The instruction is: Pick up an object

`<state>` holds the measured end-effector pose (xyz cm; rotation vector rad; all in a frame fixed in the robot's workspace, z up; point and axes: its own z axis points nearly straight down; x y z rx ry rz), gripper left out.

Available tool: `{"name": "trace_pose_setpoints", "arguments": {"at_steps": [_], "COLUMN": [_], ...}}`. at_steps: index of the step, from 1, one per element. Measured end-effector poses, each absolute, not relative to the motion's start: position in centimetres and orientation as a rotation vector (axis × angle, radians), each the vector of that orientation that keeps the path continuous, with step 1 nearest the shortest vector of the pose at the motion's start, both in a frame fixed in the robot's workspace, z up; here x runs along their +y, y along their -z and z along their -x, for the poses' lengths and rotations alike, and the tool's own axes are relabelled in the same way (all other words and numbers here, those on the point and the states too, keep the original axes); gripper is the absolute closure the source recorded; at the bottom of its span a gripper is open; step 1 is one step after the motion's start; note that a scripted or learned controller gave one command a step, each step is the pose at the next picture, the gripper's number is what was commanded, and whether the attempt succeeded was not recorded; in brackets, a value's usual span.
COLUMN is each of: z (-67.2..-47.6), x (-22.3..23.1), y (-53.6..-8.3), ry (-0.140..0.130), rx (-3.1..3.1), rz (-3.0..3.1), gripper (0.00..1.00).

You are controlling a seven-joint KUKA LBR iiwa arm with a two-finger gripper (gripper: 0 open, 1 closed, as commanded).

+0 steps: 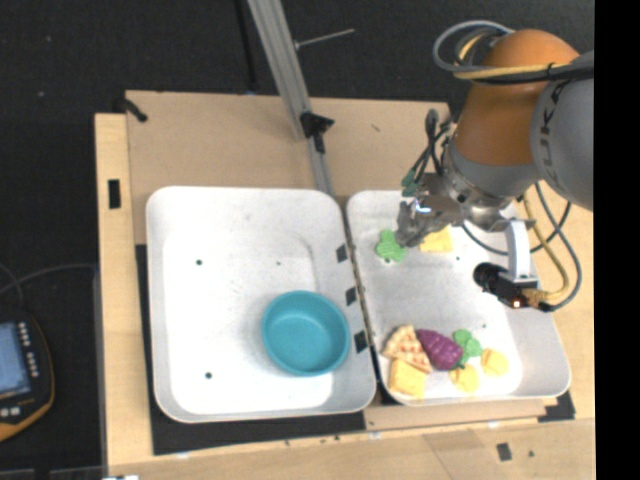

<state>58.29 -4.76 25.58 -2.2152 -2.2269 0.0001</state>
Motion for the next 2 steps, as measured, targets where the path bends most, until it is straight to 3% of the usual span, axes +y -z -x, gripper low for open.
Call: {"name": "trace_pose_setpoints", "arguments": {"at_steps": [1,2], "z": [-55.4,-54.0], "x": [0.6,5.3], "y": [-25.3,-25.7], "ry": [0.002,0.002], "rx": [-2.228,-2.225], "rz": [2.213,2.217], "gripper": [1.00,1.00]}}
